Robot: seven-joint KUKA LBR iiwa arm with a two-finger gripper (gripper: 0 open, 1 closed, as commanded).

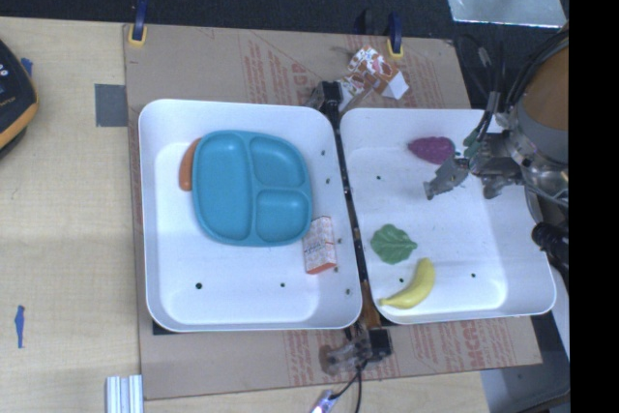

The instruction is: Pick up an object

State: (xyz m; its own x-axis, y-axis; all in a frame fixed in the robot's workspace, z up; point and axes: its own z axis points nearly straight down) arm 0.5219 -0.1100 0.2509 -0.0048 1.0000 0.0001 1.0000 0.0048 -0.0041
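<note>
Nearby, claw (467,181) — purple toy (431,149), label unreadable

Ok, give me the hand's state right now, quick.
Hand: over the right bin, beside the purple object, nothing seen in its grasp; open or closed cannot be told.

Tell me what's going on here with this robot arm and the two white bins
A grey robot arm reaches in from the right, its gripper hanging over the right bin with nothing visibly between its fingers. A purple object lies just beside it; a green leaf-like item and a banana lie nearer the front. The left bin holds a blue divided plate, an orange item tucked beside it and a small packet. Nothing has been picked up yet.
</note>
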